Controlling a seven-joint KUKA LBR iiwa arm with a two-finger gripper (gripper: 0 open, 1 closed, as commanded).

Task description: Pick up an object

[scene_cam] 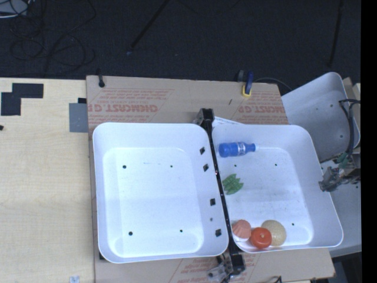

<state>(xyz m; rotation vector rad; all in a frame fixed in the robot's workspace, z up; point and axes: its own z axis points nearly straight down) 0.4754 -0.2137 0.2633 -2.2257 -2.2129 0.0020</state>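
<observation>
The right bin (pixel 277 187) holds several objects. A blue bottle (pixel 237 149) lies on its side near the far left corner. A small green leafy piece (pixel 232 184) rests by the divider. At the near edge, a pink and white round piece (pixel 241 229), a red round object (pixel 260 237) and a tan ball (pixel 275 231) sit bunched together. My gripper (pixel 334 179) shows as a small dark shape just outside the right bin's right rim, away from every object. The grey arm (pixel 327 102) rises behind it at the right.
The left bin (pixel 112 240) sits beside the right one, with a black divider (pixel 215 181) between them. Both rest on a cardboard sheet (pixel 147 99) on the pale bench. A yellow and blue clamp (pixel 247 86) stands at the cardboard's far edge.
</observation>
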